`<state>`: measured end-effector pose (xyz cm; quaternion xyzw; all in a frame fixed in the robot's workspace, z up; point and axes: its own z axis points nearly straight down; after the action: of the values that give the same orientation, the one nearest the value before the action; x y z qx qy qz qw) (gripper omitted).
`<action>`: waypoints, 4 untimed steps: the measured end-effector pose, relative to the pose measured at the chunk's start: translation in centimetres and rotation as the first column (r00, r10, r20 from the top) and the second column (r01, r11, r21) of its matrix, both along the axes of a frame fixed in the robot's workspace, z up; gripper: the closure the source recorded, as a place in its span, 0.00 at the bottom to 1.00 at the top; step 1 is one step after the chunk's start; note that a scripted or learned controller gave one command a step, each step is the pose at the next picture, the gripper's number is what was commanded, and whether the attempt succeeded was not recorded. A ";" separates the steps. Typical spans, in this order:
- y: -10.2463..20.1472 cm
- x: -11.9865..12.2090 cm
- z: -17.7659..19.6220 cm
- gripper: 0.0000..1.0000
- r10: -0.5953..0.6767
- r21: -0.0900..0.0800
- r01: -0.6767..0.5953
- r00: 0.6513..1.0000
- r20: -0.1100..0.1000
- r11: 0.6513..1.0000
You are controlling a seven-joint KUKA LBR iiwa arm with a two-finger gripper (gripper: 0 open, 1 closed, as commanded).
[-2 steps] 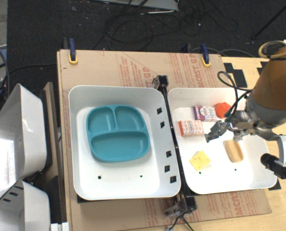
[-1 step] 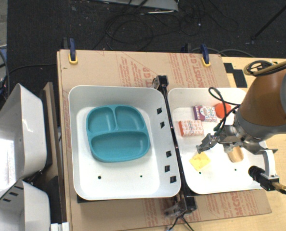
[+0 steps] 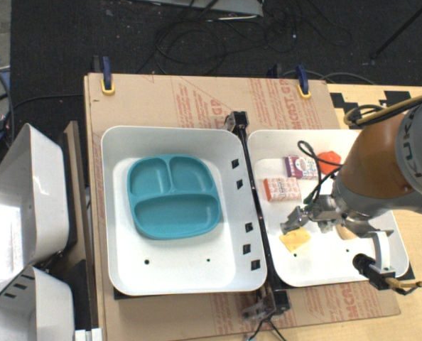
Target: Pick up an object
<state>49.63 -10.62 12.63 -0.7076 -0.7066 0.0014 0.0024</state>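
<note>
1. Step in hand: the arm reaches in from the right over the right bin (image 3: 399,258), and the gripper (image 3: 296,224) hangs low just above a yellow wedge (image 3: 295,241) near the bin's front-left area. The likely target is this wedge, judging by how close the tool is.

2. Tool state: the finger positions are too small and foreshortened to read; whether they stand apart or together cannot be told, and nothing is seen clamped between them.

3. Doing the step well: the tool should be centred over the wedge, not its edge, before descending, then brought down until the fingers straddle the wedge's narrow sides, then closed. A flat, thin piece may slip out, so a low grasp close to the bin floor seems advisable.

4. Appearance of the wedge: small, pale yellow, flat-lying, roughly triangular; it rests on the white floor, apart from the other items.

5. Neighbours: a pink-and-white box (image 3: 281,188), a purple box (image 3: 300,166) and an orange piece (image 3: 329,160) lie farther back. The left bin (image 3: 118,190) holds a teal divided plate (image 3: 174,196).
</note>
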 end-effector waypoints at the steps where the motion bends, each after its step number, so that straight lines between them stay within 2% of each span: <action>1: 0.0 0.1 1.3 1.00 -0.002 -0.001 0.002 1.000 0.005 1.000; 2: 0.0 0.5 7.6 1.00 0.004 -0.003 -0.004 1.000 0.012 1.000; 3: 0.0 0.5 8.2 1.00 0.004 -0.002 -0.004 1.000 0.006 1.000; 4: 4.7 2.7 9.5 1.00 0.010 0.000 -0.010 1.000 0.007 1.000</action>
<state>52.37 -5.96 22.16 -0.7042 -0.7100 -0.0010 -0.0002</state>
